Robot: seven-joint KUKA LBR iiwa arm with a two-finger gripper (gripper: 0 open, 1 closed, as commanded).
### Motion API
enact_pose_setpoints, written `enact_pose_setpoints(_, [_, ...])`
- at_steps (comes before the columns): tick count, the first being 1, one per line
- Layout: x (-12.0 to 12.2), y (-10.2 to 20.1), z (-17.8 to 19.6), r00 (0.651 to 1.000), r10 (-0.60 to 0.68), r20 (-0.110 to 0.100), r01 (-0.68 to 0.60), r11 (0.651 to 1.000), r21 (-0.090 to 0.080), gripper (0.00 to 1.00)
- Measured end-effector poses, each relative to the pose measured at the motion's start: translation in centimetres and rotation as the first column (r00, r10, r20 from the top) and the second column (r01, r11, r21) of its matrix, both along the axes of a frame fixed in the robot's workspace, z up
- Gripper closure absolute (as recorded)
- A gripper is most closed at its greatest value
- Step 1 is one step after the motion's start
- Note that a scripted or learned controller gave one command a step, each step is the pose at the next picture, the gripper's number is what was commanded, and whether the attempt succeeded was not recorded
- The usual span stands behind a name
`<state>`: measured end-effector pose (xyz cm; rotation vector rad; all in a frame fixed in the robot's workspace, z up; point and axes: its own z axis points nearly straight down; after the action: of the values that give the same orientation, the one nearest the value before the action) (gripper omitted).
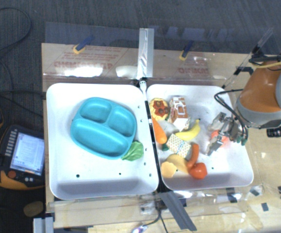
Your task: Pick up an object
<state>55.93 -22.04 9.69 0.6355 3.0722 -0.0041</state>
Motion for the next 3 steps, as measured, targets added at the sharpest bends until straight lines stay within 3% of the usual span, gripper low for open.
enact_pose_setpoints(1, [0.1,0.0,1.0,1.0,0.002,0.001,-0.002,1.0,-0.004,1.0])
enact_pose_setpoints(2, [0.1,0.1,0.9,1.0,0.003,0.0,-0.003,1.0,-0.004,0.0])
enact_pose_setpoints(3, [0.3,0.5,-0.7,0.828,-0.561,0.006,0.561,0.828,0.006,0.0])
